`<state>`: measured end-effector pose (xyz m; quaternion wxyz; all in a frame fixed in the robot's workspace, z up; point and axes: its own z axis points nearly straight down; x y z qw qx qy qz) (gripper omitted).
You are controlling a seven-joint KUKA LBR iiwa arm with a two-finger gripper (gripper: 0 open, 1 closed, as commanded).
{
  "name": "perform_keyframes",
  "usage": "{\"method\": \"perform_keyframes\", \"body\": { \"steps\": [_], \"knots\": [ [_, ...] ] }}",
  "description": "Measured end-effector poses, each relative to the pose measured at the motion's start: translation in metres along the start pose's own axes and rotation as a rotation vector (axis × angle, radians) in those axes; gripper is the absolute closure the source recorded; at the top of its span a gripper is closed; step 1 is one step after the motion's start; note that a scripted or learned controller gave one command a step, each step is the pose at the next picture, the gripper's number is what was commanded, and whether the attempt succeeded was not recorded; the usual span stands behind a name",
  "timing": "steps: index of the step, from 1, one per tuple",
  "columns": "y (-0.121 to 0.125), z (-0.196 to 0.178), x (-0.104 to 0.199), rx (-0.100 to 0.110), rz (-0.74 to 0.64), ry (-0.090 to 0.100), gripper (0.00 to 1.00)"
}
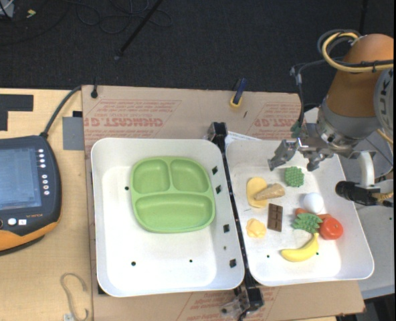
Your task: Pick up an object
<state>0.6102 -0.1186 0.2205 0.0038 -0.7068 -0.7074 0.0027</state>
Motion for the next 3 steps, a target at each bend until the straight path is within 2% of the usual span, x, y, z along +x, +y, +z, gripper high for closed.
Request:
{"method": "perform_keyframes", "body": {
  "steps": [3],
  "knots": [
    [-0.011,0.135,-0.004,-0.005,0.001,0.000,0.00]
  ]
}}
